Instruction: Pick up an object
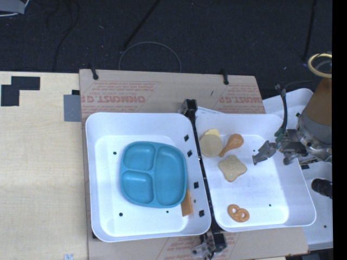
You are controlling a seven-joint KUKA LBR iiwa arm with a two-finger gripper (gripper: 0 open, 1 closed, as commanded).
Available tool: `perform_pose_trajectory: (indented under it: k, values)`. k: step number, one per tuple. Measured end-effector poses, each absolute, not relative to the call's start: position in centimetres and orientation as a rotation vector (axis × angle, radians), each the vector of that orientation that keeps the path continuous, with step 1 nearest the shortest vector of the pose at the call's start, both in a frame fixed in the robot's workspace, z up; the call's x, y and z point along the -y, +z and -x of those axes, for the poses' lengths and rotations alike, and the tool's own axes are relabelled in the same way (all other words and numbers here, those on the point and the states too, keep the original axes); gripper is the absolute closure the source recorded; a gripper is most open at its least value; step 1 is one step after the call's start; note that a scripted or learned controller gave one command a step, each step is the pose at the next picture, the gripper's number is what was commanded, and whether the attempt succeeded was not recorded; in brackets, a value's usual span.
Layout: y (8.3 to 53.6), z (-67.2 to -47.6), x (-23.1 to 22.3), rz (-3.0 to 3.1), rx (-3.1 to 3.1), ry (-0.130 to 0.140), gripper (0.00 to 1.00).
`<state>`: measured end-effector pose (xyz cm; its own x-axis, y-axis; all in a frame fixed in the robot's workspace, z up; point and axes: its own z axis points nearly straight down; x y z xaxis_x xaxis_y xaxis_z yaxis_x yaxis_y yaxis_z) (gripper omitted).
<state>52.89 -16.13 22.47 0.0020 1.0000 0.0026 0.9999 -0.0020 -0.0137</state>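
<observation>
The hand (261,154) hangs over the right side of the right bin (295,210); its dark fingers point toward 9 o'clock, and I cannot tell if they are spread or pressed together. The nearest thing is the bread slice (232,168), lying flat at about 8 o'clock from the hand, near but apart. The drumstick (231,144) lies at 10 o'clock, its long axis slanted. The round bun (211,143) touches the left wall, the pretzel (238,213) is at 7 o'clock. Nothing stands between.
</observation>
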Motion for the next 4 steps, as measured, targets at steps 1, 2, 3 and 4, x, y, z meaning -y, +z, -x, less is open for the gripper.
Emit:
perform_pose_trajectory:
  k: [1,2,3,4]
  values:
    - [23.1,-53.1,16.2,2.221,2.221,0.001,0.00]
    - [17.6,-52.0,16.3,2.216,2.215,0.007,0.00]
    - [13.3,-51.8,16.4,2.217,2.216,0.006,0.00]
    - [8.5,-51.8,16.3,2.220,2.218,0.002,0.00]
